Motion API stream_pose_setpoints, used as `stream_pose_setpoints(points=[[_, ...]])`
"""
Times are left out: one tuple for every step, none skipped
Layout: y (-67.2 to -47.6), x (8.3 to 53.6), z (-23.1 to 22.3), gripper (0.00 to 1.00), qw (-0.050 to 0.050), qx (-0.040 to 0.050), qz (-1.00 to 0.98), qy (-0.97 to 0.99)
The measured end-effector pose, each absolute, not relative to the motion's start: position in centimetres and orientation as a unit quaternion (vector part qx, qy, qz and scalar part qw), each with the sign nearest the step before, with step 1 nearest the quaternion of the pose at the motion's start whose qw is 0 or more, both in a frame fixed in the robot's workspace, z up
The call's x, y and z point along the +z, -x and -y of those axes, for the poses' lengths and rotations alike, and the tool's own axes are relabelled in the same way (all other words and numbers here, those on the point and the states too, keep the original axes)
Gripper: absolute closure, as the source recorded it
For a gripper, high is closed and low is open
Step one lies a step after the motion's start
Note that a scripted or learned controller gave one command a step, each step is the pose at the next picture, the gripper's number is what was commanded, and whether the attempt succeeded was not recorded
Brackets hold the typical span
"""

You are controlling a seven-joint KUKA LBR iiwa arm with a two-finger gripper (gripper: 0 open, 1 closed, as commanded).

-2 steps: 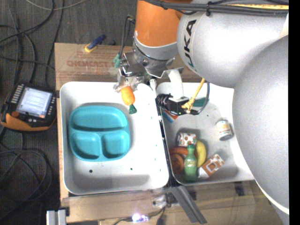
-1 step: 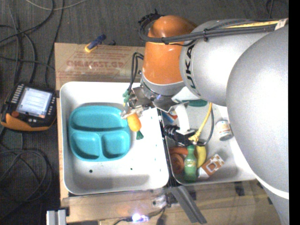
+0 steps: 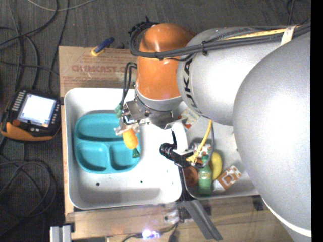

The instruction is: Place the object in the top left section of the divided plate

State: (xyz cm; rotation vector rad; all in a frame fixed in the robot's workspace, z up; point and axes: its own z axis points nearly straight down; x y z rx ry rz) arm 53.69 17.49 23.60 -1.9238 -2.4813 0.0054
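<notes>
A teal divided plate (image 3: 83,135) lies in the left white bin (image 3: 75,185). My gripper (image 3: 124,127) hangs over the plate's right rim, under the arm's orange band. A small yellow-orange object (image 3: 130,139) with a green end sits at the fingertips, and the gripper looks shut on it. The object hangs above the plate's right edge, by the wall between the upper and lower right sections. The arm hides the upper right part of the plate.
In the right bin (image 3: 242,188) are a green bottle (image 3: 205,181), a yellow banana-shaped piece (image 3: 217,164), a brown item (image 3: 190,175) and a white and orange card (image 3: 230,178). A handheld pendant (image 3: 33,114) lies left of the bench.
</notes>
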Motion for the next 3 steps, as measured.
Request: stream_pose_setpoints(points=[[-53.7, 23.6, -17.5, 0.0, 0.001, 0.0017, 0.79, 0.613], [-48.2, 14.7, -17.5, 0.0, 0.002, 0.0027, 0.795, 0.606], [-49.9, 15.3, -16.1, 0.0, 0.001, 0.0019, 0.789, 0.614]])
